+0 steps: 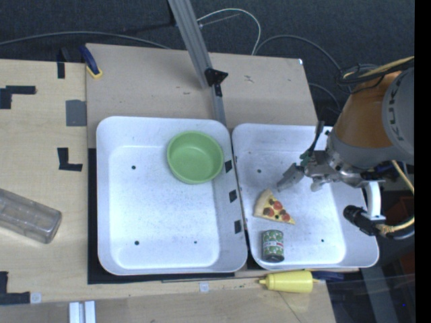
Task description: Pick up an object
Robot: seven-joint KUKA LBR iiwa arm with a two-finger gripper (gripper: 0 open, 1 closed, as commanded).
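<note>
Yellow bottle lay on the bench just outside the right bin. Inside that bin sat a green can and a pizza-slice toy. The gripper hovered near the slice, fingers spread and empty. A flat slice may slip the pinch. Room lay open leftward; the can stood near the front rim.

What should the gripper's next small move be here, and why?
Probably a short drop toward the pizza slice: the gripper hangs just above and right of it in the right bin, holding nothing, and the slice lies apart from the can.
</note>
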